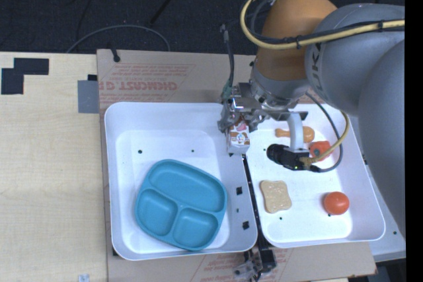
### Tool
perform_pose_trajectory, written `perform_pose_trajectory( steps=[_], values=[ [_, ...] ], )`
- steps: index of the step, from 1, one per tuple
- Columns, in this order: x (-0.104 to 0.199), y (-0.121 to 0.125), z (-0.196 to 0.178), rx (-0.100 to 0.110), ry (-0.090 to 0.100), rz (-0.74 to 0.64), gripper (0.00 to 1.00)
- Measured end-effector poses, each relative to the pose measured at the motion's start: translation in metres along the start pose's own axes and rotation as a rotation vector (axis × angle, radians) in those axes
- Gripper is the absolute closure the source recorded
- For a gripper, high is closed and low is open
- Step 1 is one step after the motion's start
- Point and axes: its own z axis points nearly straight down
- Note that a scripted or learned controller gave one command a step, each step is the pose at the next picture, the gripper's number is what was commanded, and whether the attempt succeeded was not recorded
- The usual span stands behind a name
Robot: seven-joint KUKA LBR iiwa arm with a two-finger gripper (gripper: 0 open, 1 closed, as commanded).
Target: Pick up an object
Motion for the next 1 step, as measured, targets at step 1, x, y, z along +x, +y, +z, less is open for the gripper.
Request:
perform_pose_trajectory(
  steps=[1],
  values=[
    [0.0465, -0.0036, -0.0028, 0.001, -0.001, 0.0, 1.0]
  ],
)
